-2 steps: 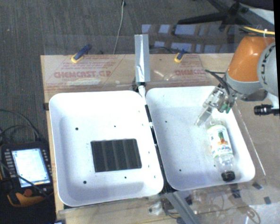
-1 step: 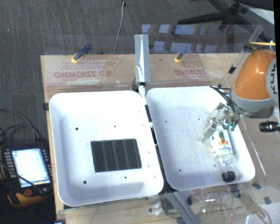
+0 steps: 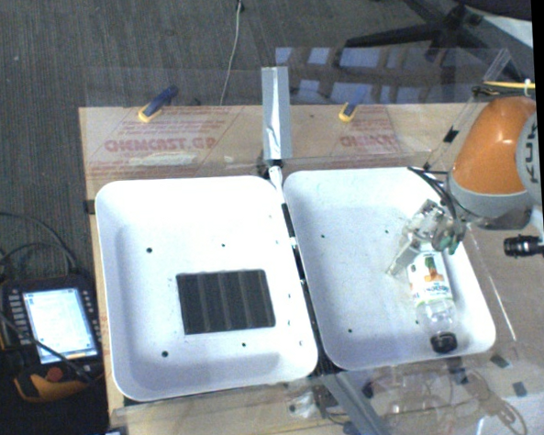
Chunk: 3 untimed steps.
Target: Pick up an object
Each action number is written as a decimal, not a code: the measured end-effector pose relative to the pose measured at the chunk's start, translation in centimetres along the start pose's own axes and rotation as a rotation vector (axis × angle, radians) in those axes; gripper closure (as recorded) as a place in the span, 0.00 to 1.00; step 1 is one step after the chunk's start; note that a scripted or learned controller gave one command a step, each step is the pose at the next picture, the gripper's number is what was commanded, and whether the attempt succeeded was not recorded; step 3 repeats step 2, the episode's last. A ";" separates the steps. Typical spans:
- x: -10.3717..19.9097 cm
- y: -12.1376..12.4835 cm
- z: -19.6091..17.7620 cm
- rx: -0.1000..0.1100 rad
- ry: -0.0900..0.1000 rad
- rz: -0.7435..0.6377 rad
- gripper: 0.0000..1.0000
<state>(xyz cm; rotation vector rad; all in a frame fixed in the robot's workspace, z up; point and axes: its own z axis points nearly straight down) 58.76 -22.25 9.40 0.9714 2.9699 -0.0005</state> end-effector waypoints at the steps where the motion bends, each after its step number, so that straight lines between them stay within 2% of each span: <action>1: -5.2 4.3 0.5 0.001 0.006 0.073 0.00; 2: 0.5 7.5 0.3 0.001 0.005 0.039 0.00; 3: 0.5 7.5 0.3 0.001 0.005 0.039 0.00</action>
